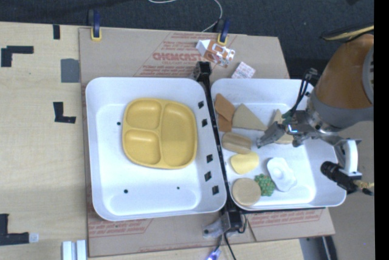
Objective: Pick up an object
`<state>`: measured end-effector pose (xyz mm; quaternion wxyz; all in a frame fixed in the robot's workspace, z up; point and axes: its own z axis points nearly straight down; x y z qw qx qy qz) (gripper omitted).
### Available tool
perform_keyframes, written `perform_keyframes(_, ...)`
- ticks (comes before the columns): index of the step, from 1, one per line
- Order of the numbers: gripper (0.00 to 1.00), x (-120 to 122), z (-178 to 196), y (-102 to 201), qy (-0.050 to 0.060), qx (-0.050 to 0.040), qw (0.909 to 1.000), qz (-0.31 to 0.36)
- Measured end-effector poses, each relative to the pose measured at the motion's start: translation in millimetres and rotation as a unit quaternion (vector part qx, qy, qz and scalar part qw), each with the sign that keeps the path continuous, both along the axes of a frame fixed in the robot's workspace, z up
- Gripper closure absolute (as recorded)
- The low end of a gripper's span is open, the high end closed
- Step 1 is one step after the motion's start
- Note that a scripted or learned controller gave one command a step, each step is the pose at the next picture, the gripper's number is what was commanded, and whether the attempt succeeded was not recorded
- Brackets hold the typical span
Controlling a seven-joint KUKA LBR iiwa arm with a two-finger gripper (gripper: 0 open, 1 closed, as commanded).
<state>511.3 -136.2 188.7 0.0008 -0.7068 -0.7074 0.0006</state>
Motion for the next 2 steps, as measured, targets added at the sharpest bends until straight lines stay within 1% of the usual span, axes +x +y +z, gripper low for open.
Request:
perform_keyframes(1, 0.00, 41, -105, 26, -0.002, -0.0009, 1.0000, 0.000)
perform_keyframes(2, 0.00, 87, -88, 44, -0.002, 0.0002, 1.0000, 0.002)
